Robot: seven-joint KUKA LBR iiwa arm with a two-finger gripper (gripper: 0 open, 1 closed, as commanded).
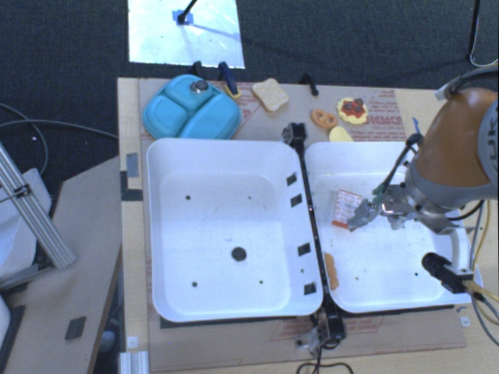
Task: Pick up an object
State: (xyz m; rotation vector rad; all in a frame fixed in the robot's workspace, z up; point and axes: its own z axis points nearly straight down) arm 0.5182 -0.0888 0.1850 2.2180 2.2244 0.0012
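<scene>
White right bin point(390, 291) | my gripper point(360, 218) touches red-white packet point(345, 207), jaw state unreadable | orange piece point(331, 271) lower left | divider point(308, 209) beside.

One fixed camera — overhead, slanted — over both bins point(226, 153).

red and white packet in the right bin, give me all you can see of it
The packet is small, flat and roughly rectangular, white with red print and a red lower edge, like paper or foil. It lies flat, slightly askew, on the floor of the right bin, left of centre. The gripper sits at its lower right corner; actual contact is unclear.
</scene>
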